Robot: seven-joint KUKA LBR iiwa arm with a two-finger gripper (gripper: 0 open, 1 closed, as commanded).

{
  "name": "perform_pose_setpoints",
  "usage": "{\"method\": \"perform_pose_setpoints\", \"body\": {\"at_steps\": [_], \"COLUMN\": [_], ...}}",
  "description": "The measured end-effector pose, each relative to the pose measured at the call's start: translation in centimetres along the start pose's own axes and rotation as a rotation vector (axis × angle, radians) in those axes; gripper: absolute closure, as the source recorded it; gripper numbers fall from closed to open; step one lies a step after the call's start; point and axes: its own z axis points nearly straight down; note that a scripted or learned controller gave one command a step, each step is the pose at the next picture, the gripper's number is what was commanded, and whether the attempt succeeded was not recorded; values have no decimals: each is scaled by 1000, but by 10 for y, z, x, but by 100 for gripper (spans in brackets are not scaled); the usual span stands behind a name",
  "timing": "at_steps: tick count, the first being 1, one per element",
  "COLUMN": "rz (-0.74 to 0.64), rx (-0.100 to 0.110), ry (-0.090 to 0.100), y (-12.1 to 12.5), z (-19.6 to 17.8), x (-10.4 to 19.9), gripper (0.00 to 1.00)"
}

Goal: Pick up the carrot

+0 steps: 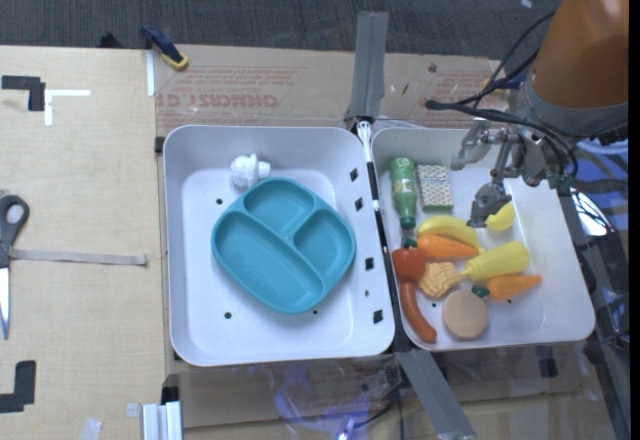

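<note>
**Operator:** Watching the right bin (575, 323), I see the pile as the main risk. The carrot (447, 247) lies on its side in the middle of the heap, its blunt end toward the bin's left wall and its tip pointing right. A banana (450, 227) presses along its upper edge, a piece of corn (438, 280) sits against its lower edge, and a red pepper (407, 262) butts its blunt end. If I come down without lining up carefully, I judge that a finger lands on a neighbour instead of in a gap.

**Second:** Where is the tool right now?

**Operator:** The tool (489, 205) hangs over the right bin, up and to the right of the carrot, just beside a small yellow lemon (501, 218). It carries nothing. From this slant I cannot tell how wide the fingers stand.

**Second:** Anything that could fool me?

**Operator:** Yes. A second orange, tapered piece (514, 285) lies near the bin's lower right, below a yellow pepper (498, 260). I could mistake it for the target. I take the larger one by the banana as my carrot.

**Second:** How does it look?

**Operator:** Smooth, glossy orange, plump and tapering, likely hard plastic. I expect it to roll or squirt sideways if pinched off-centre, so I would close across its thick middle.
</note>
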Motion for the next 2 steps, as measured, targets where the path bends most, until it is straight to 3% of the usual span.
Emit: {"method": "perform_pose_setpoints", "body": {"at_steps": [1,2], "rz": [-64,77], "rx": [0,1], "ry": [-6,-18], "y": [5,-11], "z": [127,131], "x": [35,72], "gripper": [0,0]}}
